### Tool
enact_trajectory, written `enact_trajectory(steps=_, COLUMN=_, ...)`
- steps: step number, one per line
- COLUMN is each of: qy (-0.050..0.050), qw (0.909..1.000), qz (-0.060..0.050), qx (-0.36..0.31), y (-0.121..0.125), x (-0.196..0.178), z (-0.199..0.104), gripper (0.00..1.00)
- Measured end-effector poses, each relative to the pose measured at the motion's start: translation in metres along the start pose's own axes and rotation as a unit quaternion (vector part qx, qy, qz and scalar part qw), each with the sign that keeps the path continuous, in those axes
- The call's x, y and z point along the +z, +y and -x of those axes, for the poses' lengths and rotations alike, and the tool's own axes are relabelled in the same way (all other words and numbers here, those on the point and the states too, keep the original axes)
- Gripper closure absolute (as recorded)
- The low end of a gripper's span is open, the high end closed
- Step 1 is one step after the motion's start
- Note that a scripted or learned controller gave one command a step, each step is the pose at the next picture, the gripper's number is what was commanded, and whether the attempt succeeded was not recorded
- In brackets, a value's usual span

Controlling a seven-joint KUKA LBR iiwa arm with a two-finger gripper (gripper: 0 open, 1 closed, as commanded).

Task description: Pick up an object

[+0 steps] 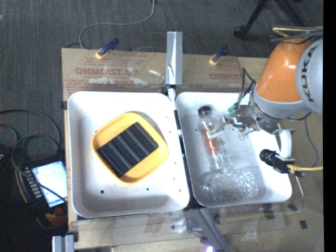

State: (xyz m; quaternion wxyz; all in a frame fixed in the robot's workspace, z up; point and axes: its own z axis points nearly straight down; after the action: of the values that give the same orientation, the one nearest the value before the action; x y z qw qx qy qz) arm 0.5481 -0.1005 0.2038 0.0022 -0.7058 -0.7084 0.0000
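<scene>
Overhead, hand [237, 121] above clear bottle [212, 140]

A yellow pad [130, 146] with a black ribbed middle lies flat and turned at a slant in the left bin [84, 106]. In the right bin [191, 106] a clear bottle [212, 139] with a dark cap and reddish label lies on its side, cap toward the far wall; crumpled clear plastic [231, 182] sits near its base.

A robotics lab is suggested by grey carpet [42, 30], trailing cables [131, 20], and clamped cardboard [115, 72] beneath two bins [79, 156].
</scene>
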Motion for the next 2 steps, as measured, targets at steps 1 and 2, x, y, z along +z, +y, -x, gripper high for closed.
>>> enact_trajectory(steps=1, qy=-0.001, qw=0.9987, qz=0.002, qx=-0.05, y=0.031, x=0.11, z=0.003, gripper=0.0)
enact_trajectory(steps=2, qy=0.004, qw=0.9973, qz=-0.032, qx=-0.065, y=0.087, x=0.114, z=0.007, gripper=0.0)
